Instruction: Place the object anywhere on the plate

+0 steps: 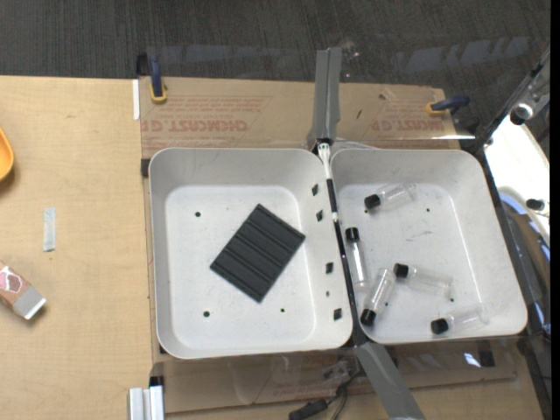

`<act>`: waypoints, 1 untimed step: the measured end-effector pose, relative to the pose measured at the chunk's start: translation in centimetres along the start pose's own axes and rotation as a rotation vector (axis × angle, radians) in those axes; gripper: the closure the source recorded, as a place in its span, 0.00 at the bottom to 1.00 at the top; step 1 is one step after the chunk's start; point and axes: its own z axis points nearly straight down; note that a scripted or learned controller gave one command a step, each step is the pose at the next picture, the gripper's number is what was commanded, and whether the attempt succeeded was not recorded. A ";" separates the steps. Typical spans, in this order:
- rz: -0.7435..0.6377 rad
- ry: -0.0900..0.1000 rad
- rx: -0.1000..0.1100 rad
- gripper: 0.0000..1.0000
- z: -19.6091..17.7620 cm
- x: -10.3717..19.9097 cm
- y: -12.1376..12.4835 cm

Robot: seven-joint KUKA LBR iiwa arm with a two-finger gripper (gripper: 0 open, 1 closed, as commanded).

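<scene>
A black ribbed rectangular plate lies flat and turned at an angle in the middle of the left bin. In the right bin are several clear tubes with black caps. One tube lies near the back left, and another lies along the divider. A third and a fourth lie near the middle, and one more rests at the front right corner. None of the tubes touches the plate.
Part of the grey arm stands along the right edge beside the right bin. The bins sit on cardboard held by clamps at the back. On the wooden bench to the left lie a small metal strip and a small block.
</scene>
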 end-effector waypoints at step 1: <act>-0.003 -0.002 0.001 1.00 -0.8 0.0 0.1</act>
